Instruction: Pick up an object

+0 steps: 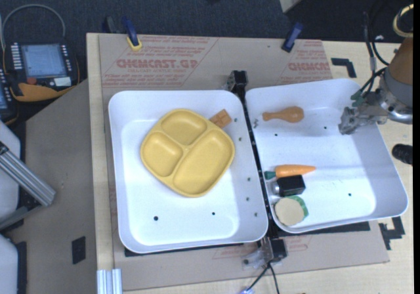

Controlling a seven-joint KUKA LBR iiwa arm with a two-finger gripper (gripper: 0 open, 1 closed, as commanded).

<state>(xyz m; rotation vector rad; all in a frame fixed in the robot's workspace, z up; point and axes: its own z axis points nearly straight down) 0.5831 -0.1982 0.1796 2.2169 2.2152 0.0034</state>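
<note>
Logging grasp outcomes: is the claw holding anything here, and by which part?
Nothing. The claw hangs over the right bin, apart from the drumstick and carrot.

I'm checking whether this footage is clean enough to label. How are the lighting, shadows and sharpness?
Camera view: even overhead light; the white bins look bright with mild glare, no blown-out patches. The yellow plate casts a soft shadow on its lower left. Carrot and drumstick are fairly sharp; the gripper is slightly soft.
</note>
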